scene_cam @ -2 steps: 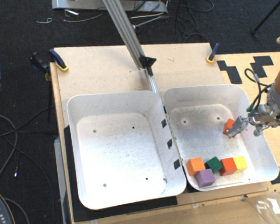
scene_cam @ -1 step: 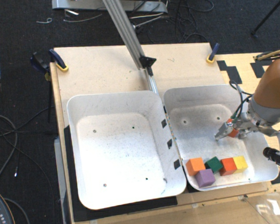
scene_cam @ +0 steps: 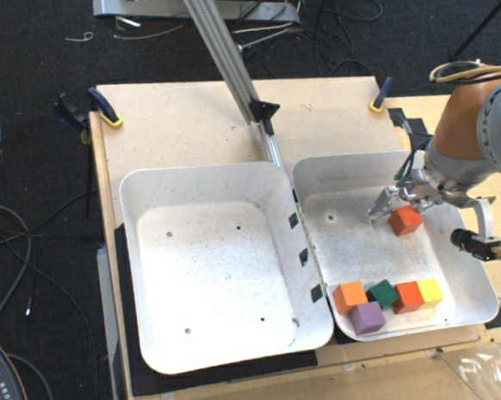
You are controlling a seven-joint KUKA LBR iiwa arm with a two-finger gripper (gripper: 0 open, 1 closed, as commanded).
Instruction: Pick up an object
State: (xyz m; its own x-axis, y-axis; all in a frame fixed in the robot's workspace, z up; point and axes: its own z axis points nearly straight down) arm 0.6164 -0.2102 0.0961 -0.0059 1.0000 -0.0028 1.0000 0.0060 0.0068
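Overhead, two white bins are seen side by side on a pale desk (scene_cam: pixel 193 126). The left bin (scene_cam: pixel 146 194) and the right bin (scene_cam: pixel 335 179) are touching along their inner edges. A grey arm (scene_cam: pixel 474 130) is extended in from the right over the right bin. Its jaws (scene_cam: pixel 398 205) are closed on a red-orange block (scene_cam: pixel 405 221), which is held between the fingers near the bin's middle. Along the near edge of that bin five blocks are clustered: orange (scene_cam: pixel 350 295), purple (scene_cam: pixel 368 317), green (scene_cam: pixel 382 293), red (scene_cam: pixel 409 295) and yellow (scene_cam: pixel 429 290).
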